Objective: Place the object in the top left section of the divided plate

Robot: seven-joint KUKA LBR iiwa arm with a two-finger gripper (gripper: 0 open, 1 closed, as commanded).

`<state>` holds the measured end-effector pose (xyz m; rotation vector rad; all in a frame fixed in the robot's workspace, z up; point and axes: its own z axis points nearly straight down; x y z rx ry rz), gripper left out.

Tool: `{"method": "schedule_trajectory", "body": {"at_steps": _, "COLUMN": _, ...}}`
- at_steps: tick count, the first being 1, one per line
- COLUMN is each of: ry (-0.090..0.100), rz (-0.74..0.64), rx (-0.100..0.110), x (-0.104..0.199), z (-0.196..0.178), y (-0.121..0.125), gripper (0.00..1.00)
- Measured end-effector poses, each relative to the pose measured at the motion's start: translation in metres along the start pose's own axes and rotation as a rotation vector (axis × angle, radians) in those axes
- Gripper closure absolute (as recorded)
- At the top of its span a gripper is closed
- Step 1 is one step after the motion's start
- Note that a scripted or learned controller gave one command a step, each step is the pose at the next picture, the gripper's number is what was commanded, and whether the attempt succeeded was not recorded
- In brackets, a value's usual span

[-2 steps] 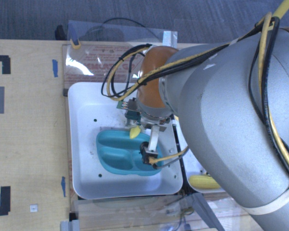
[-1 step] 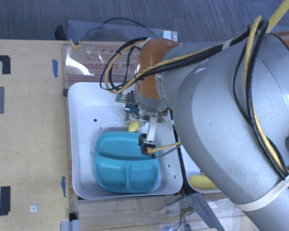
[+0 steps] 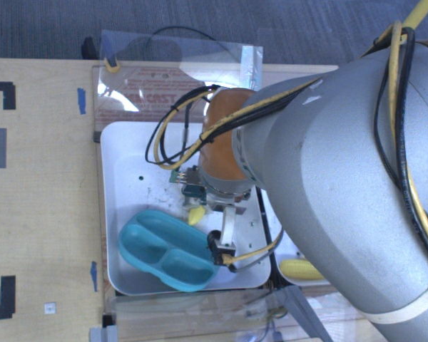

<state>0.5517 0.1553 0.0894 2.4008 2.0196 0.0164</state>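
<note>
A grey arm [image 3: 342, 184] with an orange band [image 3: 221, 137] reaches over the left white bin [image 3: 125, 155] on a wooden worktop [image 3: 39, 191]. Its tool [image 3: 217, 251] hangs at the right edge of a teal divided plate [image 3: 167, 251] lying in the bin; I cannot tell how it is set. A small yellow object [image 3: 195, 215] sits just above the plate, beside the tool. Another yellow item [image 3: 299, 268] lies in the right bin. No readable writing.

Bright, even overhead light — white glare on the clear plastic sheet [image 3: 185, 66], soft focus throughout.
</note>
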Motion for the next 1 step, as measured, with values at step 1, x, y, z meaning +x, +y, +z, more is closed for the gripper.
{"method": "schedule_trajectory", "body": {"at_steps": 1, "ry": 0.000, "rz": -0.214, "rx": -0.006, "x": -0.0652, "z": -0.0014, "y": -0.0572, "gripper": 1.00}}
